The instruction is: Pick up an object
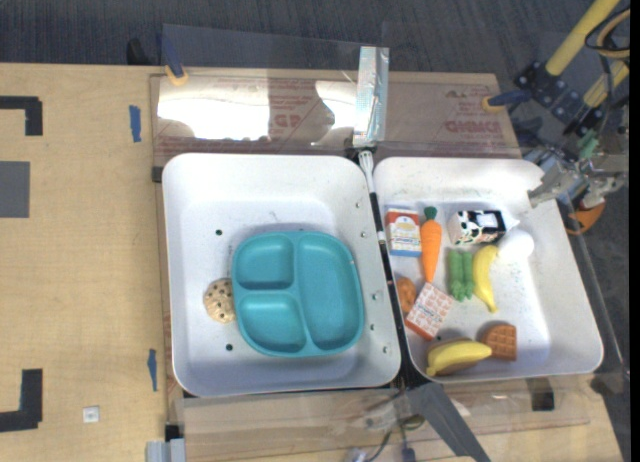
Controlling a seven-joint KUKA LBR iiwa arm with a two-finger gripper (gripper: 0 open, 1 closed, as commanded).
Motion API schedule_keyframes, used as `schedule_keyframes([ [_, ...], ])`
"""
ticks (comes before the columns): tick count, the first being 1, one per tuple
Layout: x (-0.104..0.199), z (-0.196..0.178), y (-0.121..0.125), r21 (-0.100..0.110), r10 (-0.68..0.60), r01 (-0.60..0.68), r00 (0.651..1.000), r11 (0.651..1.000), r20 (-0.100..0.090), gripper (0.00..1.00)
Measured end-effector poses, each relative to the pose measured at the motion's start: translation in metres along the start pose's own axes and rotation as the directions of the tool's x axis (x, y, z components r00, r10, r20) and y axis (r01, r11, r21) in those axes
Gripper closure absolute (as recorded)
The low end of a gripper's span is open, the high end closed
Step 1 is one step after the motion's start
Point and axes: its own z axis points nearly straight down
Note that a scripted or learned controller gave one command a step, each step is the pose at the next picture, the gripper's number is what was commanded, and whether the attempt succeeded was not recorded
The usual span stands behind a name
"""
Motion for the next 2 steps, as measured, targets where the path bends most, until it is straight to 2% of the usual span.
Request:
schedule_keyframes([
  [1, 0.0023, 0.1579, -0.0485, 0.008, -0.104, 0.104, 0.994, 0.995, -0.017, 0.0],
  [2, 0.0098, 0.164, -0.048, -0.001, -0.123, 0.123, 0.992, 0.992, -0.005, 0.0],
])
